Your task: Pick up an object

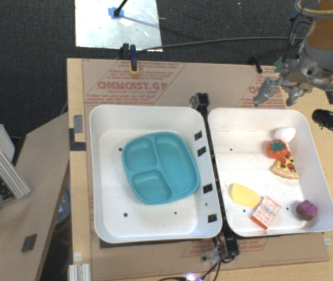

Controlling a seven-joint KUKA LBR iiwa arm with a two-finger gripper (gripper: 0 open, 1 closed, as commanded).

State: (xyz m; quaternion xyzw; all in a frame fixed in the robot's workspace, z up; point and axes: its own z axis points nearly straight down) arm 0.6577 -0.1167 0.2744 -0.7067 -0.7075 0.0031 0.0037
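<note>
Possibly cardboard-topped bench [154,78], dark floor [26,40] beyond

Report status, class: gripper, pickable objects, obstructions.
Gripper open, above right bin's far rim, holding nothing. Pizza slice toy nearest. Nothing blocking.

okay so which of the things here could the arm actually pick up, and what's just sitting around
Pickable, right bin: egg, tomato, pizza slice, yellow piece, red carton, purple piece; teal tray in left bin.

Lying about: clamp, sheet.
</note>
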